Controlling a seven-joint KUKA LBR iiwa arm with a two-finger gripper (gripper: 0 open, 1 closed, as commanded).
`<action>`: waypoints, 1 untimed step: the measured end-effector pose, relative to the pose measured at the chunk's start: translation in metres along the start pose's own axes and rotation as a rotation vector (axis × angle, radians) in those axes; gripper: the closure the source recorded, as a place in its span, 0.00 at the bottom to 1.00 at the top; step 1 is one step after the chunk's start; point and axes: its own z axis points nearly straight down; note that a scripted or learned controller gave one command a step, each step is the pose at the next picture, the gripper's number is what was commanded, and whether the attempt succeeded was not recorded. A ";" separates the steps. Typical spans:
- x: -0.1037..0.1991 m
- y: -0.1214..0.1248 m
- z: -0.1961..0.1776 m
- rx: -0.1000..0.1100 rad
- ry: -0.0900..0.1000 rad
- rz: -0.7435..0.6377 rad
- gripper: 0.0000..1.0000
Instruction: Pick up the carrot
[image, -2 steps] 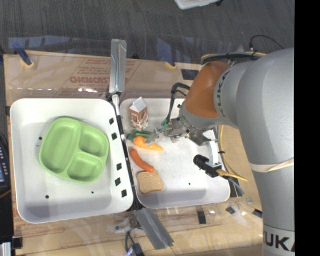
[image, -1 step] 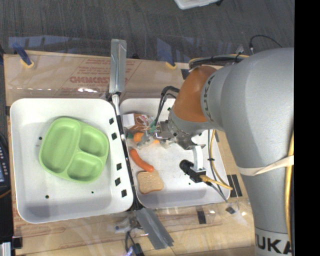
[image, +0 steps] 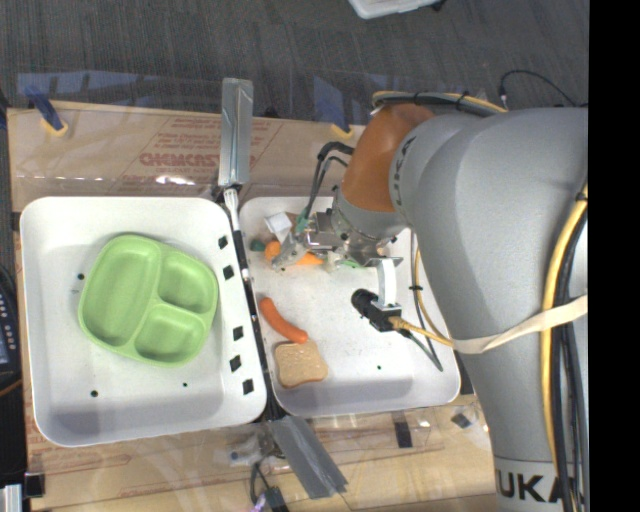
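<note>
The carrot (image: 302, 260), a small orange piece, lies at the back left of the right bin (image: 400, 385), beside a second small orange bit (image: 272, 248). My gripper (image: 308, 240) hangs low directly over the carrot, at or just above it, with the grey wrist and orange band rising behind it to the right. The gripper body partly hides the carrot, and I cannot make out whether it is touching it.
A reddish-orange sausage (image: 283, 320) and a slice of toast (image: 300, 365) lie in the right bin's front left. A green divided plate (image: 148, 298) sits in the left bin (image: 50, 400). A black connector and cables (image: 372, 308) hang from the arm over the bin's middle.
</note>
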 end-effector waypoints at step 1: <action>0.010 0.025 0.001 0.008 0.000 0.067 0.00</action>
